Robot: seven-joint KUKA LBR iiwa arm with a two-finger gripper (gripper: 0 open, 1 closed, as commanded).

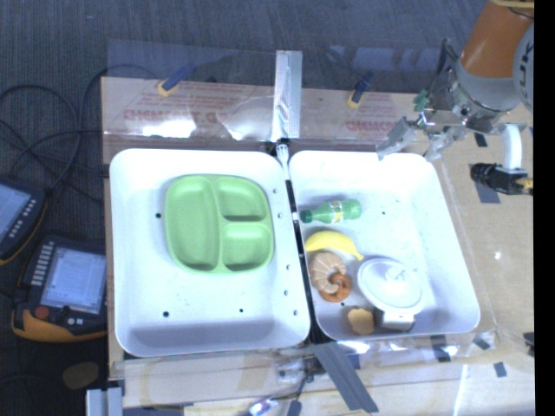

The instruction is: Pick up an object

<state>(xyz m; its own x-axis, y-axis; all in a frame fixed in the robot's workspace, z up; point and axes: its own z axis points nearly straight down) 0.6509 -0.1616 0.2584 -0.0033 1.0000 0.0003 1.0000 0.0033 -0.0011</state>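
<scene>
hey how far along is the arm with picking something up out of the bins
Nothing looks picked yet. The gripper is open, holds nothing, and sits at the right bin's far rim. The green bottle, banana and white lidded cup lie in that bin. Left: descend, grasp, lift.

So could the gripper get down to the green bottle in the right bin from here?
Probably yes. The gripper is at the right bin's far edge, and the green bottle lies apart from the banana, with nothing over it.
</scene>
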